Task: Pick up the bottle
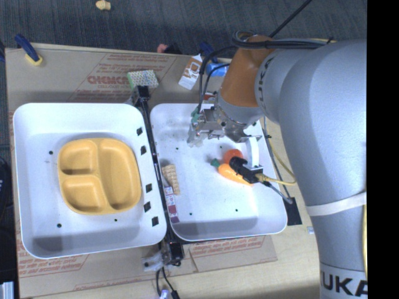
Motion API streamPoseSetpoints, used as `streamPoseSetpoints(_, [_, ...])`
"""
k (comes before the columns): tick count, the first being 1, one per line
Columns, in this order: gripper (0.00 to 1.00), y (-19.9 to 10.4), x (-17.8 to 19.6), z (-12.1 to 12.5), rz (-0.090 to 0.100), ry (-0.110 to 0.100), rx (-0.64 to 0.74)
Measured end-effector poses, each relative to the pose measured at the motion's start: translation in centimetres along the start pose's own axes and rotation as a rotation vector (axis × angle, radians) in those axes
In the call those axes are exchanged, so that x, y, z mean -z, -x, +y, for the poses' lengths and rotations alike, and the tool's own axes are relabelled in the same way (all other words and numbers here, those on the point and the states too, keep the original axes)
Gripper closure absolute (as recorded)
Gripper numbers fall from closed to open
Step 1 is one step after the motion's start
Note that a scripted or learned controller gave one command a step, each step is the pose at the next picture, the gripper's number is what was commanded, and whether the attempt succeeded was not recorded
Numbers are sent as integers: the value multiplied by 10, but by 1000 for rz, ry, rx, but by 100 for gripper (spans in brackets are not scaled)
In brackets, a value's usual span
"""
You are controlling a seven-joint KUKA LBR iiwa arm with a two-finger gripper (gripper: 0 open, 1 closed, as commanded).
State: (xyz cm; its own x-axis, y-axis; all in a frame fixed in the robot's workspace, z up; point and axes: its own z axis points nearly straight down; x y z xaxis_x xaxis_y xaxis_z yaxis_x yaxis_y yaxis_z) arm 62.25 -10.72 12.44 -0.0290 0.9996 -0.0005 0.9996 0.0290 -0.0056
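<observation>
You see the grey gripper (pixel 201 128) low over the right shallow white bin (pixel 187 220), near its far wall; I cannot tell its state. No bottle is recognisable. Inside that bin lie an orange toy carrot (pixel 232 173) and a tan waffle cone (pixel 170 178). "UKA" marks the arm (pixel 324 123); "CHEMC" reads on the cardboard (pixel 106 80) behind.

Tool (pixel 201 128) sits low over the right bin's (pixel 187 223) far-left area. An orange carrot-like item (pixel 232 172) lies near its centre, a waffle cone (pixel 170 178) at its left wall. Yellow divided plate (pixel 100 174) occupies the left bin (pixel 31 229).
</observation>
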Motion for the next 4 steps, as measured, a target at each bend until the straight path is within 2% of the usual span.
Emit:
streamPoseSetpoints(1, [100,-13,5,-46,2,-1,-155])
streamPoseSetpoints(2, [100,-30,66,-110,3,-3,-393])
streamPoseSetpoints(3, [100,-44,82,-146,3,-1,-326])
streamPoseSetpoints(4, [100,44,101,-148,1,1,-516])
